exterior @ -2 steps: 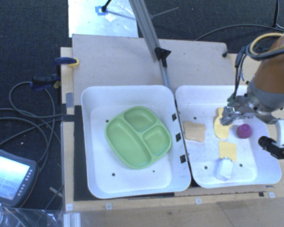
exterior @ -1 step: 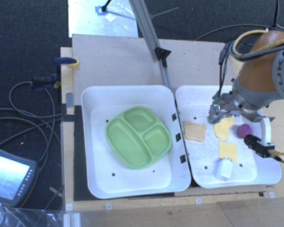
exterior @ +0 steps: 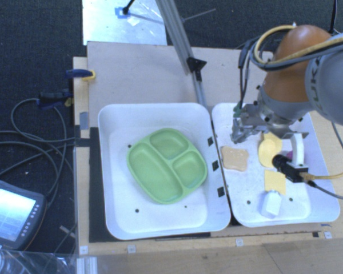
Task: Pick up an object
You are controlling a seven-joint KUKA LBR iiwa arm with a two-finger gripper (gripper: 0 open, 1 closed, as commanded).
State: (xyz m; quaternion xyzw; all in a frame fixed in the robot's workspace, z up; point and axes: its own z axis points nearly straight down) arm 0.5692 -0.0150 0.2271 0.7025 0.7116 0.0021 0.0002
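The hand point(exterior: 240, 131) is seen low over the far left corner of the right bin point(exterior: 326, 213), just above the toast-like slice point(exterior: 235, 158), and how far it is spread cannot be told from this slant; nothing can be made out in its grip. The candidates are all gathered in that bin: the slice just below the hand, a pale yellow round piece point(exterior: 267, 150) beside it, a yellow square point(exterior: 274, 181) nearer the front, and a small white block point(exterior: 271, 204) by the front wall. A miss is easily pictured here: the slice lies flat, so it may simply be pushed along the bin floor rather than gripped. The bin wall and the divider are close on the left, and a descent could be fouled against them. The yellow pieces sit near enough to be nudged or dragged as well. The green divided plate point(exterior: 167, 165) in the left bin point(exterior: 111, 210) is well apart and is not threatened.
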